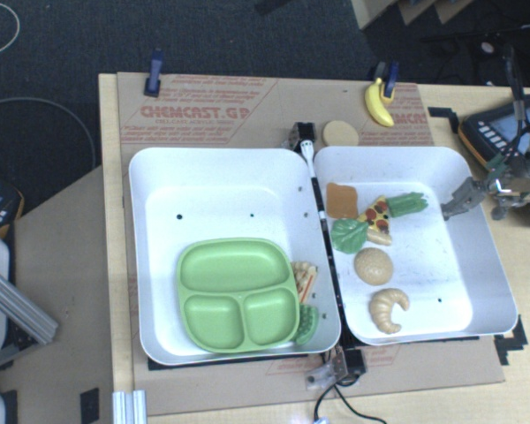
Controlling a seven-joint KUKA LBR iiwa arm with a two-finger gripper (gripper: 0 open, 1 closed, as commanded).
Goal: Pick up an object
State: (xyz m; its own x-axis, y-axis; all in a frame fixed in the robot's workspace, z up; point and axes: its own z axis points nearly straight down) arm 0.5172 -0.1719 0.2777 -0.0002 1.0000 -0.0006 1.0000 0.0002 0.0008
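My gripper (455,203) is grey metal with slim, dull fingers. Behind it sits a blocky grey wrist with thin dark cables running up from it.

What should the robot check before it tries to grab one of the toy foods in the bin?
1. Toy foods lie in the right bin: ok. The croissant, bread roll and pizza slice are there.
2. Croissant has free space around it: ok.
3. Pizza slice stands apart from its neighbours: not ok; it touches the green leafy piece.
4. Gripper is over a food: not ok; it sits at the bin's right rim.
5. Jaws open: cannot tell.
6. Nothing held already: cannot tell.
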